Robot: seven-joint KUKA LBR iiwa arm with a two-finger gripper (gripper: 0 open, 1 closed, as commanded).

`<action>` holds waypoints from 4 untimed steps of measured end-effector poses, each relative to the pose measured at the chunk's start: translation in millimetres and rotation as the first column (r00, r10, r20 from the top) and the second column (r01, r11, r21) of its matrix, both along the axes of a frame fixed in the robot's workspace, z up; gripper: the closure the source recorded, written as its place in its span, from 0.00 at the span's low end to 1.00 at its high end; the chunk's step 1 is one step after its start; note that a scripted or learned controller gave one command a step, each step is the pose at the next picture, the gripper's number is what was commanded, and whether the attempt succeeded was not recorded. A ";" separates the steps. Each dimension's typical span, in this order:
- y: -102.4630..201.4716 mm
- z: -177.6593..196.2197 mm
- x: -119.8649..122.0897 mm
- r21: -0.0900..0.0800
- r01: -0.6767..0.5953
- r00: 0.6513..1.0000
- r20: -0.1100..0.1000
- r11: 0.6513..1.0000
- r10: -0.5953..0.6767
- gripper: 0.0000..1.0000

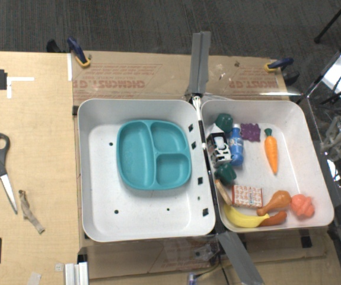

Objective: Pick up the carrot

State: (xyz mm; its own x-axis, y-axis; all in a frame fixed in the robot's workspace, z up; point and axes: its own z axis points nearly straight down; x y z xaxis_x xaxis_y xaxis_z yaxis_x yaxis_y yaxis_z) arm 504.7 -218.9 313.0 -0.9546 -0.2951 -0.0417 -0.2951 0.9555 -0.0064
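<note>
Over in the right bin (312, 159), the carrot (271, 149) is found lying flat on the white floor, green top pointed at the far wall and tip pointed at the near one. It's pretty much on its own, which helps. A purple toy (251, 132) is parked just beside the leafy end, and a blue bottle (236, 145) is a bit further left.

Stuff that could go sideways, as a guess: the carrot is thin and tapered, so if it's squeezed near the tip it can easily be squirted out or spun on the slick plastic. If it's approached lengthwise instead of across the body, it probably just gets pushed along. A grab aimed too far toward the top could get the purple toy nudged or caught instead. The drumstick (275, 202) and the pink fruit (302, 205) near the front are orange-ish too, so a wrong pick can't be ruled out. The left bin (93, 177) with the teal plate (154, 154) shouldn't be involved at all.
</note>
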 end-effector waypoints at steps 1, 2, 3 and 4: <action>-0.1 9.1 1.3 0.001 0.003 1.000 0.004 1.000 -0.003 1.00; -0.2 18.0 2.8 0.001 0.005 1.000 0.007 1.000 -0.005 1.00; -0.3 27.1 4.2 0.002 0.008 1.000 0.011 1.000 -0.008 1.00; -0.3 36.2 5.7 0.003 0.011 1.000 0.015 1.000 -0.011 1.00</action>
